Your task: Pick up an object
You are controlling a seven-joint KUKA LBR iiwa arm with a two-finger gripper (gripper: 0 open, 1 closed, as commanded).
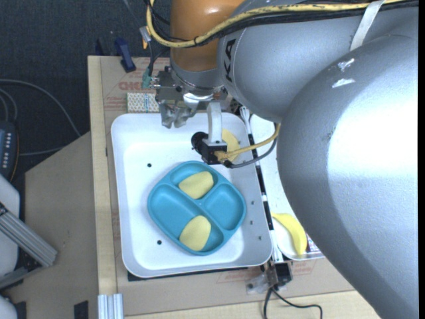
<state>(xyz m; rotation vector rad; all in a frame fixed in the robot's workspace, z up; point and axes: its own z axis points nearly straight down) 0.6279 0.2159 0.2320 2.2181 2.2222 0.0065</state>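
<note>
A blue divided plate lies in the left white bin, holding two pale yellow pieces, one at its upper section and one at its lower section. My gripper hangs over the bin's far edge, above and left of the plate, with nothing seen in it. Another yellow object lies at the bin's far right, partly hidden by a black part and cable on the wrist.
The large grey arm covers most of the right bin; a yellow banana-shaped object shows at its near left corner. A cardboard sheet surrounds the bins. Bare white floor lies left of the plate.
</note>
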